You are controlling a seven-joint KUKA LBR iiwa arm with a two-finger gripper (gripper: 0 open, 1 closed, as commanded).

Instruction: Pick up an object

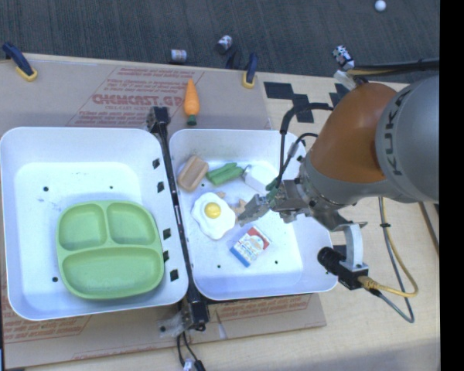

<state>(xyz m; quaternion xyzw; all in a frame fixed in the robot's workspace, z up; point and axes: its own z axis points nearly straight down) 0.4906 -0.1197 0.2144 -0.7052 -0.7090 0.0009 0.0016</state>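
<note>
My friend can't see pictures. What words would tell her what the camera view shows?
A grey and orange robot arm reaches from the right, its tool low over the right white bin beside a toy fried egg. That bin also holds a toy bread piece, a green toy and a small blue packet. The left bin holds a green divided plate.

A single fixed camera looks down from above at a slant, seemingly from moderate height, taking in both shallow white plastic bins (31,230) on the cardboard-covered bench (100,91).
</note>
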